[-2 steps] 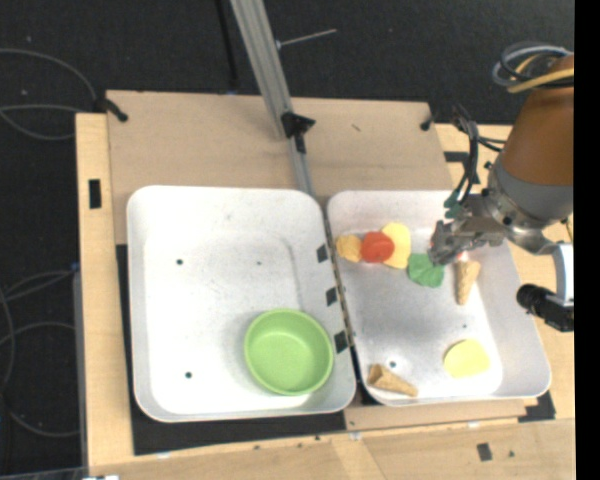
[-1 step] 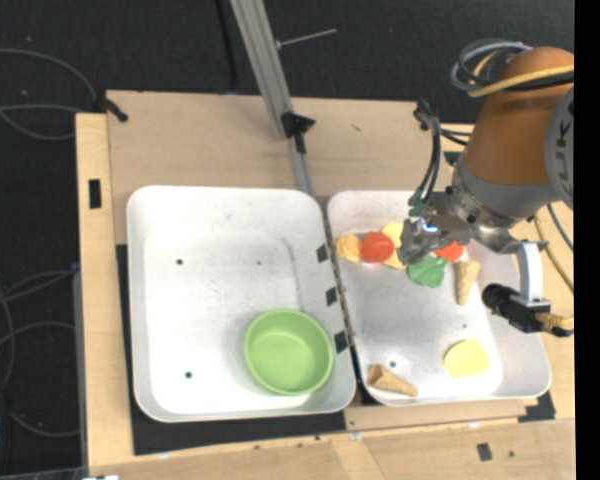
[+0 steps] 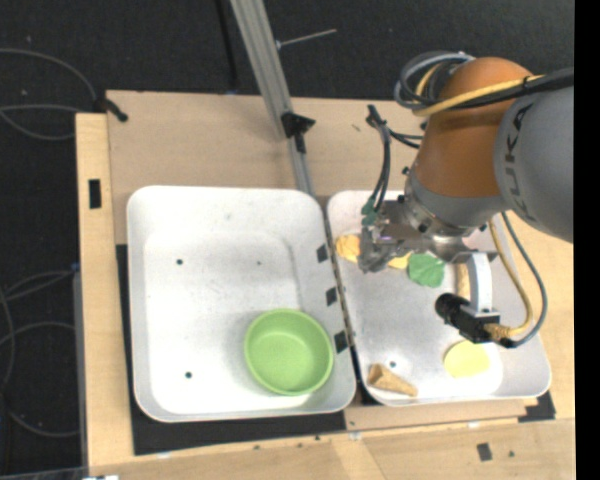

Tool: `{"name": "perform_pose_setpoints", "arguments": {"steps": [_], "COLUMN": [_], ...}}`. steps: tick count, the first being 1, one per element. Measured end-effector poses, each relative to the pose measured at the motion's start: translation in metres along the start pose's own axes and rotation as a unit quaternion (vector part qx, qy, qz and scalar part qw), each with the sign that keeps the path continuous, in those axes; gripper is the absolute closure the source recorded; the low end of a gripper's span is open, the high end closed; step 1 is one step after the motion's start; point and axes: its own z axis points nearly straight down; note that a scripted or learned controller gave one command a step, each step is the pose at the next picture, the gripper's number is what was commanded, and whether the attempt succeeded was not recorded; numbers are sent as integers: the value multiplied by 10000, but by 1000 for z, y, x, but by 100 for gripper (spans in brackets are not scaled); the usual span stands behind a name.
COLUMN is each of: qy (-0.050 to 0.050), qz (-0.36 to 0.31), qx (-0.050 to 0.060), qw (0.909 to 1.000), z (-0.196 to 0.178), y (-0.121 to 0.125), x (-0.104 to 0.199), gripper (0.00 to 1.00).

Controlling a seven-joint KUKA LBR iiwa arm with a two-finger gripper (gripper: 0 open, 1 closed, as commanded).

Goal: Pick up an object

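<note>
My gripper (image 3: 378, 252) hangs low over the far left part of the right bin (image 3: 420, 338). A yellow object (image 3: 348, 247) lies just left of it, partly hidden by the gripper, and a green object (image 3: 426, 269) lies just to its right. A pale yellow round piece (image 3: 467, 360) rests near the bin's front right. A tan cone-like piece (image 3: 391, 379) lies at the front edge. The gripper's body covers what is directly under it.
The left bin (image 3: 180, 268) holds a green bowl (image 3: 288, 351) at its front right corner. A slanted metal pole (image 3: 270, 78) rises behind the bins. The arm's orange and grey body (image 3: 480, 138) looms over the right bin's back.
</note>
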Motion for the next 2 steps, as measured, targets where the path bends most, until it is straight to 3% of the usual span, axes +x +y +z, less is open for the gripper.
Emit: {"name": "perform_pose_setpoints", "arguments": {"steps": [2], "qy": [12], "qz": [-16], "qx": [-9], "qw": [10000], "z": [2], "y": [-15], "x": [100], "gripper": [100]}}
